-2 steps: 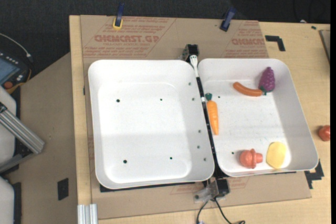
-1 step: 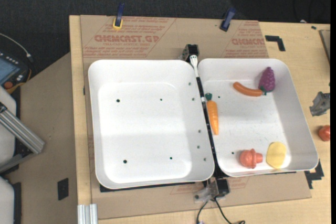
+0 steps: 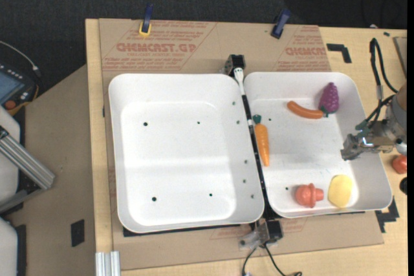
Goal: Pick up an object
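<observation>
Gripper: from my remote seat I see the gripper (image 3: 352,147) low over the right edge of the right bin (image 3: 294,145), coming in from the right side of the camera view. I cannot tell how wide it stands, and I see nothing held in it.
Nearest object: a yellow lemon (image 3: 341,191) lies in the bin's near right corner, below the gripper and apart from it.
Beside it: a red toy (image 3: 308,194) sits just left of the lemon.
Far side: a purple grape bunch (image 3: 329,97) lies at the bin's far right, touching the end of an orange sausage-shaped piece (image 3: 305,110).
Divider: a carrot (image 3: 261,142) lies along the right bin's left wall, well apart from the gripper.
Left bin: the left bin (image 3: 178,152) sits alongside, on the brown board (image 3: 168,45).
</observation>
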